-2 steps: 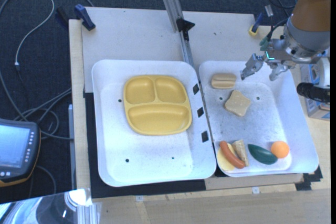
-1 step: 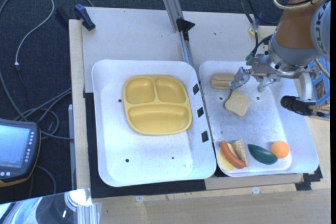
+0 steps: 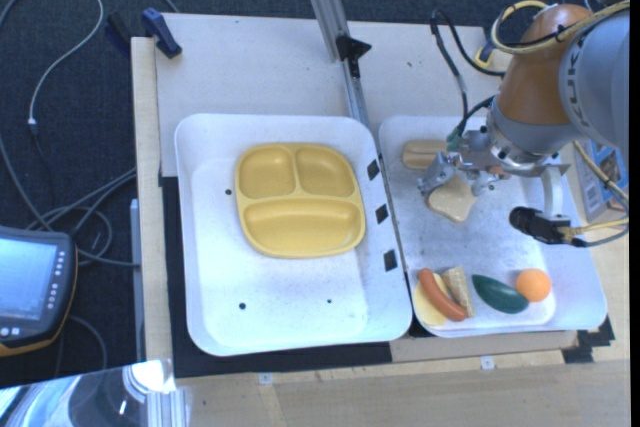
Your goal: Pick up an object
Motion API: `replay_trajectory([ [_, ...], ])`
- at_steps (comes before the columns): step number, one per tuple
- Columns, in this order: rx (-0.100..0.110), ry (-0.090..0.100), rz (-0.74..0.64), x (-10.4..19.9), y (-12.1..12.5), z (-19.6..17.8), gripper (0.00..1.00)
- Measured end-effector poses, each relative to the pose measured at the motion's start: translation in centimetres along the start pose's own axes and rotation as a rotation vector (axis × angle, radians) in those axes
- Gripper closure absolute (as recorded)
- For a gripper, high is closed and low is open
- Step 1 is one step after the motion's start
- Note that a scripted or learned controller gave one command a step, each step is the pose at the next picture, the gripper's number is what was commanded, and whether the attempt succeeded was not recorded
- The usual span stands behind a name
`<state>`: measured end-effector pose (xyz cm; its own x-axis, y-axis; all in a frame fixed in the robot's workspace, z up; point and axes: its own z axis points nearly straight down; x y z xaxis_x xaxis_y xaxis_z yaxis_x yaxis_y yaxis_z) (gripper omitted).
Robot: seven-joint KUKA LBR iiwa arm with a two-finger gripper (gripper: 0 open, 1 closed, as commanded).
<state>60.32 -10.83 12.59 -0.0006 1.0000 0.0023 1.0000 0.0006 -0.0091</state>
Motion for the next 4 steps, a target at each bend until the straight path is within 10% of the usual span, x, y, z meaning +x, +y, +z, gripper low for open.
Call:
replay_trajectory([
  [1,-0.011,-0.003,0.000,0.0,0.2,3.1,0.00],
  [2,-0.017,-0.003,0.000,0.0,0.4,1.8,1.00],
  [4,-0.016,-0.003,-0.001,-0.1,1.8,-9.6,1.00],
])
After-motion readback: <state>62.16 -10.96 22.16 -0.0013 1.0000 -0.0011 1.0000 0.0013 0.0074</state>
